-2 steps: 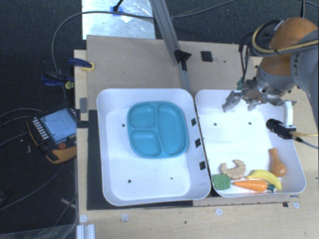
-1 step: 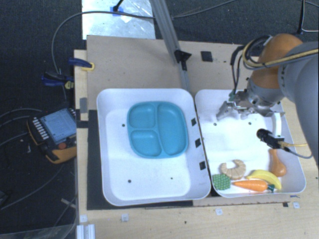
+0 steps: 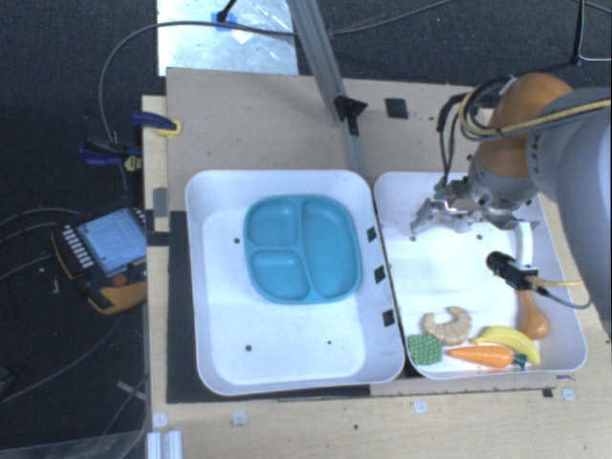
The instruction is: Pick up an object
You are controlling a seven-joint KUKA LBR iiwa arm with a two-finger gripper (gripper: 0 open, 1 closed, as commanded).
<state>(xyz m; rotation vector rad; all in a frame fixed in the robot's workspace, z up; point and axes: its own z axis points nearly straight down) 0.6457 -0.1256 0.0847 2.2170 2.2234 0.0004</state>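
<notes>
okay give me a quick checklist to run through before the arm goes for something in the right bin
1. Claw above the right bin, not the left: ok.
2. Claw carrying nothing: ok.
3. Targets in view, carrot, banana, croissant: ok.
4. Claw over a target: not ok, the food lies at the bin's near end.
5. Targets apart enough for a clean grasp: not ok, they crowd together.
6. Claw open width: cannot tell.

Dark carpet floor (image 3: 57, 55), loose cables; tan bench board (image 3: 249, 122); grey pole (image 3: 316, 36) crossing
</notes>
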